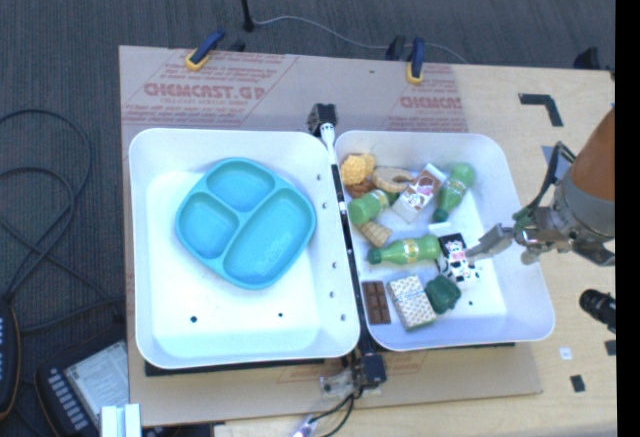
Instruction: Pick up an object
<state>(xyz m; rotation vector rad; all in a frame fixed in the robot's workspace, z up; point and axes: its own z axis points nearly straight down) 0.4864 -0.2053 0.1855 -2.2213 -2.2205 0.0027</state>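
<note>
Brown chocolate-bar toy (375,301) near right bin's (520,320) front edge; gripper (497,240) reaching in, grip state unclear. Approach step; next, descend onto small black-and-white cow figure (458,259).

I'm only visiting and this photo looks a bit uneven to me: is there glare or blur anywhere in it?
In the camera view, the white bins look washed out, nearly glaring; the blue plate stays crisp with a soft sheen; the arm at the right edge is blurred; the small toys are soft, their labels unreadable.
</note>
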